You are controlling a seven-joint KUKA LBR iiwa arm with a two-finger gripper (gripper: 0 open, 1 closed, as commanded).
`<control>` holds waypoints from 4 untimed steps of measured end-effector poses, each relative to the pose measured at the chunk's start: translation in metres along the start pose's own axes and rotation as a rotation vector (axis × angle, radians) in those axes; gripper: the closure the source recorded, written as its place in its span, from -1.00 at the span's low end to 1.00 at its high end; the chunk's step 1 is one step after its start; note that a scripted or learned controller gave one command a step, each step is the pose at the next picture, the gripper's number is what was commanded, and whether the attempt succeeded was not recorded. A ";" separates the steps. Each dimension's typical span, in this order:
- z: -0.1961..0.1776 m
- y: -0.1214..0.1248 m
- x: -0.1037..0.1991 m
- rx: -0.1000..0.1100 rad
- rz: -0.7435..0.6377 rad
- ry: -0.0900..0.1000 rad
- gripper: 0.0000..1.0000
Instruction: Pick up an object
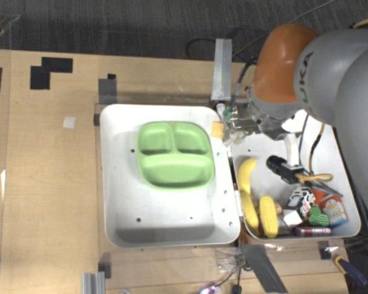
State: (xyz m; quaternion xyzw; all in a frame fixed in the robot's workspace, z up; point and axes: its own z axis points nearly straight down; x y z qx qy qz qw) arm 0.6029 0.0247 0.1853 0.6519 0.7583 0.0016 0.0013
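Green divided plate (174,154) lies in the left bin (119,219). At the right bin's (349,222) upper left corner the hand (233,124) hangs low; its grip cannot be told. Below it lie a banana (246,188), corn cob (268,215) and small clutter.
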 end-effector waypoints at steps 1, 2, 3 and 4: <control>0.000 0.005 -0.086 -0.001 0.013 -0.001 1.00; 0.057 -0.033 -0.133 0.000 0.205 -0.001 1.00; 0.057 -0.033 -0.133 0.000 0.206 0.000 -1.00; 0.097 0.026 -0.122 -0.007 0.169 -0.002 -1.00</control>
